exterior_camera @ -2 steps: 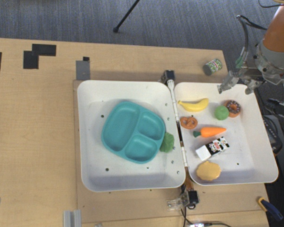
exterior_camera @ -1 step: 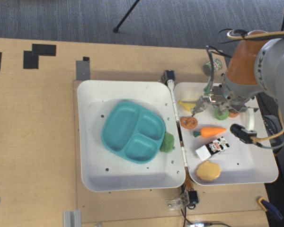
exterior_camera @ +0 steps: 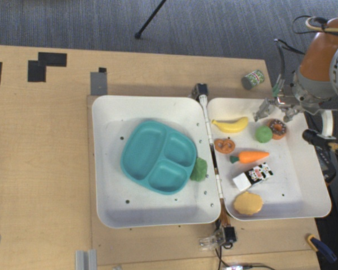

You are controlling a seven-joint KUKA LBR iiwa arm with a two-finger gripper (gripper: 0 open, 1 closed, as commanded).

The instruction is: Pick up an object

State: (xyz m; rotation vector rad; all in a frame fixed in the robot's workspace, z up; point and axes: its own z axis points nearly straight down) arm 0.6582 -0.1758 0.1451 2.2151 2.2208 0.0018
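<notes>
Where it lies, carrot (exterior_camera: 251, 157) points right.

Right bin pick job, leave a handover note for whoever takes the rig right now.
Gripper: over the right bin's far edge, holding nothing that I can see.
Right bin: banana, green ball, carrot, two doughnut-like rounds, black-and-white box, yellow round piece.
Left bin: teal divided plate, green piece beside it.
Done: nothing lifted.
Left: grasp and raise one object.
</notes>
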